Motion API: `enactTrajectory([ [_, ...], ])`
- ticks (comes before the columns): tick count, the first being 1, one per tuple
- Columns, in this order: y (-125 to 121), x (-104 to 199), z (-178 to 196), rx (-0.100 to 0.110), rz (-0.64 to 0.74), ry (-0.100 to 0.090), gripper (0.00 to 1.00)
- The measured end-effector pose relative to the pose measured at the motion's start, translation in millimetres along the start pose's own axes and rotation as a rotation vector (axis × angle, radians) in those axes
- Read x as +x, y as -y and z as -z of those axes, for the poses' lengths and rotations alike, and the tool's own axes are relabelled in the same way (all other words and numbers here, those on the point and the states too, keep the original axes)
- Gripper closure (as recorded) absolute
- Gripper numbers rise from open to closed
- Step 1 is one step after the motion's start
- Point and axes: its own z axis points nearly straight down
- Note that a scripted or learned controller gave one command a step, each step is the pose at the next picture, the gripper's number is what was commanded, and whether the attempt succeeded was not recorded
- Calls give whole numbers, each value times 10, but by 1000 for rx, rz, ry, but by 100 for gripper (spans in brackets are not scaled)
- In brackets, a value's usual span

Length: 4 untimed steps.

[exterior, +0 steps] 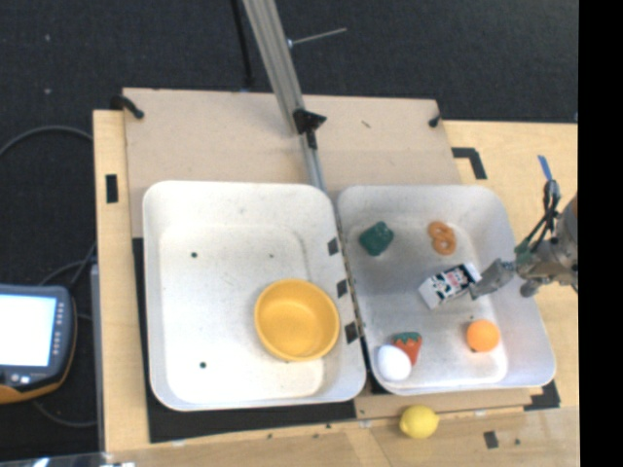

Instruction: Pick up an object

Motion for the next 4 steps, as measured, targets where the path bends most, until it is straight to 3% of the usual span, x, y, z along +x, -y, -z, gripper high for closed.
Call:
enactTrajectory([
  [1,-1,0,0,0,-1,0,0],
  [3,-76,-29,-1078,6,-5,2,0],
  [4,-102,-34,-940,-3,-8,3,100],
])
